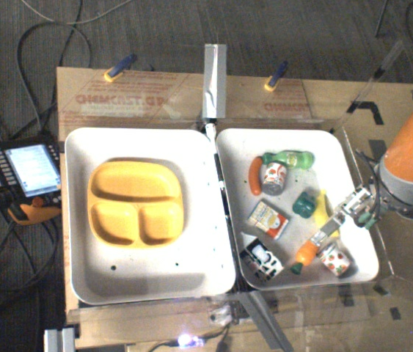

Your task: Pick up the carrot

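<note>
in the right white bin [338, 147] lies the slim orange carrot [254, 176]; claw [329, 231] grip unclear.

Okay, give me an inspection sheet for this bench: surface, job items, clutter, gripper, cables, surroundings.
Surface: two shallow white bins side by side on a brown board.
Job's things: slim orange carrot lying in the right bin's upper left, beside a small printed can.
Clutter: green bottle, small printed carton, orange bottle; yellow compartment tray in the left bin.
Gripper: gripper over the right bin's right side, apart from the carrot.
Cables: dark cables on the floor.
Surroundings: lit handheld pendant at left.
</note>
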`<state>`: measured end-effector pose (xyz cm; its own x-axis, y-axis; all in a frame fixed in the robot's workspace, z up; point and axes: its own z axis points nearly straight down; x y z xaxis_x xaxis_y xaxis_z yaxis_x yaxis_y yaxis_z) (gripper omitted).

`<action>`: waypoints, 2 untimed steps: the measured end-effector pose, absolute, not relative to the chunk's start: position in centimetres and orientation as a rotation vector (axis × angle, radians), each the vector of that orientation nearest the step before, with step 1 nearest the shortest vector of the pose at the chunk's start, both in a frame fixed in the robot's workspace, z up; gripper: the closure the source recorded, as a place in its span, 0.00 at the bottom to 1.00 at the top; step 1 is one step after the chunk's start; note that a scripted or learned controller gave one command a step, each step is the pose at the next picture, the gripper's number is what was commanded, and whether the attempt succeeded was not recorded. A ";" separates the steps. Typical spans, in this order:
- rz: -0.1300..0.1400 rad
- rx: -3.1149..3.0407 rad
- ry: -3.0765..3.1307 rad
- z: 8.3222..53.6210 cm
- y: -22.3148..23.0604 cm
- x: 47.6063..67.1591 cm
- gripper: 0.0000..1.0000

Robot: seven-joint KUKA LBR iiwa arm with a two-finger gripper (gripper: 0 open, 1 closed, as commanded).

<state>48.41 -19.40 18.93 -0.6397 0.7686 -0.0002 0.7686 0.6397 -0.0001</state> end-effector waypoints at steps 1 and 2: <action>0.000 1.064 2.946 9.1 -18.0 48.7 0.00; 0.006 1.063 2.942 10.2 -17.9 48.9 1.00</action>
<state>48.88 -17.86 10.17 -0.7692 0.6389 -0.0115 0.6389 0.7693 0.0079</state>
